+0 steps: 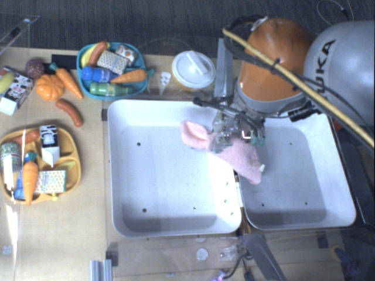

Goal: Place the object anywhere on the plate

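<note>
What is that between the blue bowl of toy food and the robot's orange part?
In the camera view, a round white lid on a yellowish container sits between the blue bowl and the arm's orange band, behind the bins.

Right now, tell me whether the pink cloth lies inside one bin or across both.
Across both. The pink cloth drapes over the shared rims, one end in the left bin, the other in the right bin.

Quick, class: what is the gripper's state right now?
Gripper: down on the soft pink cloth draped across the two white bins' shared edge; open or closed cannot be told.
</note>
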Robot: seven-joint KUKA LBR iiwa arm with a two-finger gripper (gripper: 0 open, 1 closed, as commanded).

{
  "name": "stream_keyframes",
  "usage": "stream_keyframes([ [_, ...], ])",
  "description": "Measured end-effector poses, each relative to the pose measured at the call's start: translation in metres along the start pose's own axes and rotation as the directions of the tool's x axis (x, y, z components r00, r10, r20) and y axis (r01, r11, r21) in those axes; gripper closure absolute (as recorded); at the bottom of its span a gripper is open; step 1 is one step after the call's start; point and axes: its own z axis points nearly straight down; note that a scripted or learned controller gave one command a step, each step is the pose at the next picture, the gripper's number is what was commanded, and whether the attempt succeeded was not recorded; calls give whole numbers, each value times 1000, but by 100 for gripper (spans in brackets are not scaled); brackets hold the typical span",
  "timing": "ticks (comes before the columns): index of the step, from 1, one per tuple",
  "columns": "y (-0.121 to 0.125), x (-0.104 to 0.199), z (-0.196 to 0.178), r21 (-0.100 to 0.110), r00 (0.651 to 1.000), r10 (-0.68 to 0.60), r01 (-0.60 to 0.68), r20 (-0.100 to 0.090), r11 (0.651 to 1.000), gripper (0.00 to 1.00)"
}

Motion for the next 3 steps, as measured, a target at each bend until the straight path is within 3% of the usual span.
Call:
stream_keyframes([
  [2, 94, 21, 2, -1, 1000, -7, 7, 0, 1000, 100],
  [3, 94, 21, 1, -1, 1000, -6, 6, 0, 1000, 0],
])
